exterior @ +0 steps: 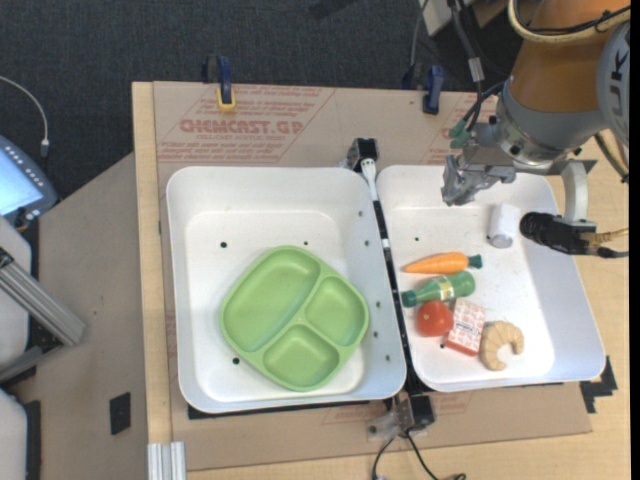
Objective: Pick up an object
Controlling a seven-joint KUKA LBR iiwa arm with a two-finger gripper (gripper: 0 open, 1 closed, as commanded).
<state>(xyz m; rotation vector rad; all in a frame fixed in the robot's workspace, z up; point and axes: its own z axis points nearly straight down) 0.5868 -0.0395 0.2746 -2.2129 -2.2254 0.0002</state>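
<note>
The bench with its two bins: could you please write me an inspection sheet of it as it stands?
Surface: cardboard-covered bench; left bin and right bin touch side by side.
Job's things: carrot, green bottle, tomato, red packet, croissant, white cylinder, all in right bin.
Clutter: green divided plate in left bin.
Hand: hand above right bin's far end, holding nothing.
Cables: black cables along arm.
Surroundings: blue clamps on far edge.

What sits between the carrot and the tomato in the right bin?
In the camera view, a green bottle lies on its side between the carrot and the tomato.
</note>
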